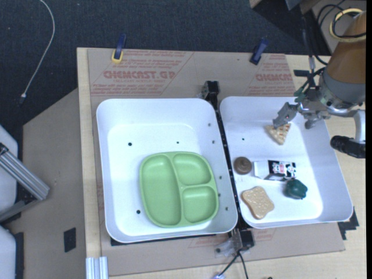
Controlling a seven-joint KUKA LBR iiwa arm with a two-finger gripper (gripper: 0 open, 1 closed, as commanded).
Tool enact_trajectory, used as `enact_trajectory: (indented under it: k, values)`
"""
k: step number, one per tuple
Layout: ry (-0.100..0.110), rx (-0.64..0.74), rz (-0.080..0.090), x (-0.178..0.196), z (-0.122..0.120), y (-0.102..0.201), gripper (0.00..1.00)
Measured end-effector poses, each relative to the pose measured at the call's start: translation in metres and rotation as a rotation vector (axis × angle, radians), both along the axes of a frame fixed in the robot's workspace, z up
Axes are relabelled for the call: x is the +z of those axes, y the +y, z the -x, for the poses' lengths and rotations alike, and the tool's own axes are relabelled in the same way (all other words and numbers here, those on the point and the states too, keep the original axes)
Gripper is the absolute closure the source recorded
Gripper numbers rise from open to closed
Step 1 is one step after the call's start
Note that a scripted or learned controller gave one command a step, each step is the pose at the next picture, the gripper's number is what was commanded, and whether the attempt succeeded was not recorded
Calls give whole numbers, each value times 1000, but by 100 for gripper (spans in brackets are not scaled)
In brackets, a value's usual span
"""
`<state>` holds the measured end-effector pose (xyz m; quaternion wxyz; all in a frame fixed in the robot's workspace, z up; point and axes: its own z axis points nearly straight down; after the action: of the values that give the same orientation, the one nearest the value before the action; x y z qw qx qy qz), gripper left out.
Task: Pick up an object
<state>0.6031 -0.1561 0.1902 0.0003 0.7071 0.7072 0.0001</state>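
The right bin (314, 150) holds several small objects. A tan waffle-like piece (281, 134) lies near its far middle. A brown round piece (243, 165), a black-and-white packet (282, 169), a dark green lump (296, 189) and a slice of toast (257, 202) lie toward the front. My gripper (297, 120) hangs over the far part of this bin, open, with nothing between its fingers. Its left finger (283, 117) is just above the waffle piece and the other finger is off to the right.
The left bin (116, 132) holds a green divided plate (177, 188) in its front half. A black clip (211, 89) sits where the two bins meet at the back. The arm's orange band (349, 63) rises at the right edge.
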Motion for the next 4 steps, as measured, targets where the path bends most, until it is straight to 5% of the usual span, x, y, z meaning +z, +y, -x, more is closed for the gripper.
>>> enact_trajectory:
  k: [2, 3, 4]
  values:
    - [8, 1, -3, -99, -3, 5, 0]
    - [5, 0, -1, -106, -2, 6, 0]
    - [1, 0, -1, -95, -3, 5, 100]
